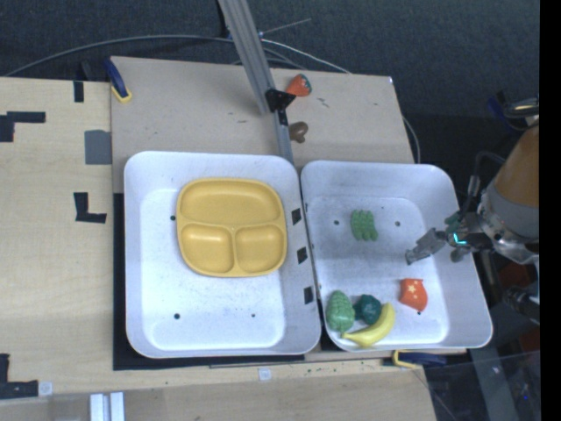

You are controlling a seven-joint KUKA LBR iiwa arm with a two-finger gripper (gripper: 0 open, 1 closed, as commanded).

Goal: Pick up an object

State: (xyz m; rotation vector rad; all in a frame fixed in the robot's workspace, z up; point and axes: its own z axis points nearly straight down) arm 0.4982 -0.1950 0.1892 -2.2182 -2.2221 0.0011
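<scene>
Two shallow white bins sit side by side on a plywood bench: the left bin [149, 261] holds a yellow divided plate [232, 226], and the right bin [438, 187] holds the loose items I may choose from. A small green leafy piece [365, 225] lies near that bin's middle; a red strawberry-like piece [414, 294] lies toward its right wall; a green vegetable [339, 311], a dark teal piece [367, 308] and a banana [375, 327] are clustered at the near edge, touching one another. My gripper [425, 248] hangs over the right side of the right bin, above the red piece and apart from it; nothing lies between its fingers, and whether they are spread or closed I cannot tell at this size. By my reading, the pick is not yet made: every item rests on the bin floor, so descent, closure and lift all remain.
</scene>
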